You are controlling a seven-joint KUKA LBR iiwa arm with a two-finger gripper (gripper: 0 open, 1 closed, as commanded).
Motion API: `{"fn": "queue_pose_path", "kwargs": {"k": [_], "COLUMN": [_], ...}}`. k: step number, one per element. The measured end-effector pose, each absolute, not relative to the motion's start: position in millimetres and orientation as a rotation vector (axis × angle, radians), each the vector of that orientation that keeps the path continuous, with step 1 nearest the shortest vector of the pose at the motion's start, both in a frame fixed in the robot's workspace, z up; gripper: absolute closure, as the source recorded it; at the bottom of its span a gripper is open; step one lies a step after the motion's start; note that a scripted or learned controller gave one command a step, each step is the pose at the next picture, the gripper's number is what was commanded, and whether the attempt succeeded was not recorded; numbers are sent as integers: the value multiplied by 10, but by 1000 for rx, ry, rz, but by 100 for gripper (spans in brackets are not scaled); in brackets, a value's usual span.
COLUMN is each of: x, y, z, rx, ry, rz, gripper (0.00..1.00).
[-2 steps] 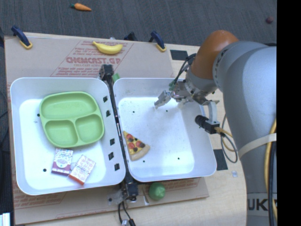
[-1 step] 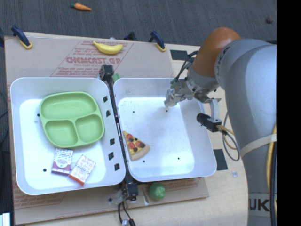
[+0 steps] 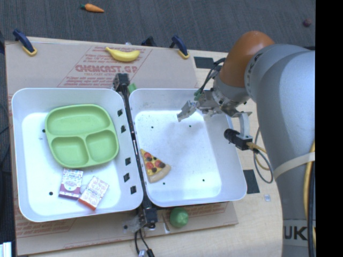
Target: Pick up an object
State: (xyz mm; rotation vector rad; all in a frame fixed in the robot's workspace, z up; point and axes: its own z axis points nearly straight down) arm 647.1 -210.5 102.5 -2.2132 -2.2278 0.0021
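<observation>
Glossy white plastic right bin [image 3: 230, 183], flat wedge of toy pizza slice [image 3: 154, 166] low by its left wall, crust lower right, tip pointing upper left, metal pincer [image 3: 187, 112] hovering upper centre, grip state impossible to tell, nothing visibly held

Two shallow white plastic bins [image 3: 32, 197] sit on tan cardboard printed with red lettering [image 3: 102, 68]. The three-compartment plastic plate [image 3: 80, 134] is pale green. Two small packets [image 3: 83, 189] show red, white and maroon print. The toy pizza slice [image 3: 154, 166] is yellow-orange with red and dark spots. The toy banana [image 3: 123, 53] is yellow, the small ball [image 3: 179, 217] green, the toy carrot [image 3: 94, 7] orange. The clamps [image 3: 24, 42] are blue with yellow tips. The arm [image 3: 284, 106] is grey with an orange band.
</observation>
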Motion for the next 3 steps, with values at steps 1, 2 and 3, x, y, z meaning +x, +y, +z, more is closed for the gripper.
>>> {"fn": "queue_pose_path", "kwargs": {"k": [1, 2, 3], "x": [6569, 6576, 6575], "y": [-2108, -2105, -2105], "z": [986, 1095, 1094], "rx": [-2216, -2213, -2213], "ry": [-2227, -2230, -2230], "rz": [-1, -2, -1], "gripper": [0, 100, 0]}}
